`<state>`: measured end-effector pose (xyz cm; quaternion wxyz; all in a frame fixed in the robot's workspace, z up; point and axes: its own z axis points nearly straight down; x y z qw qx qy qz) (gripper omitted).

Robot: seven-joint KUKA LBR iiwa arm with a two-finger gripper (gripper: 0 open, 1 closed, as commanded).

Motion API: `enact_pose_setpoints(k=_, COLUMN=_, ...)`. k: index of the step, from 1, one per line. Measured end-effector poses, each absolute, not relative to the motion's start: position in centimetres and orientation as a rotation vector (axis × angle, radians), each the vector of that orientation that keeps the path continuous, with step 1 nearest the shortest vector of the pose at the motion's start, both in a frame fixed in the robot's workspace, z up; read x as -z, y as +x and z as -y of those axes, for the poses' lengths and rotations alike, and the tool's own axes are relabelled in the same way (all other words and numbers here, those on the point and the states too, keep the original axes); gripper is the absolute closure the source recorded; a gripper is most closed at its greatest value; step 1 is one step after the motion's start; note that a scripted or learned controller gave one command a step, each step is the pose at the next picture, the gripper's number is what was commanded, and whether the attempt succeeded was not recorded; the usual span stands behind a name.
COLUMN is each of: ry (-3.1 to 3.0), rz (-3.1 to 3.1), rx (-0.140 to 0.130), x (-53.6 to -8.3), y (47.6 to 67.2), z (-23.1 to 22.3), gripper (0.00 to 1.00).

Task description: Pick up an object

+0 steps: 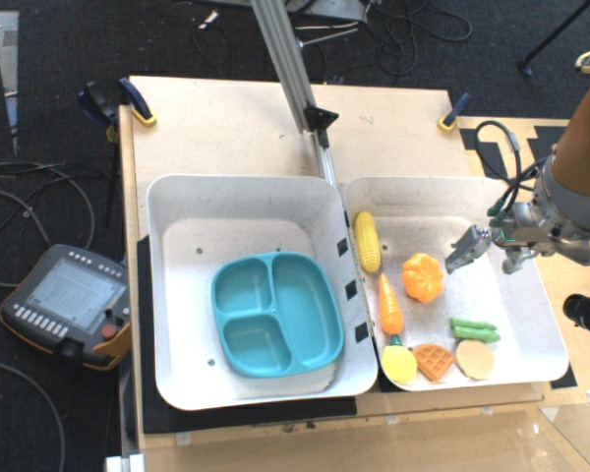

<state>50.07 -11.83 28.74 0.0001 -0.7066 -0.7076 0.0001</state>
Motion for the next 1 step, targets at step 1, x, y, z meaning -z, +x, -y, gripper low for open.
enact_pose_setpoints(k=1, ry=-2.221, rz=2.222, rx=0.0, x=-28.75, y=50.08, z=11.84, gripper=0.0)
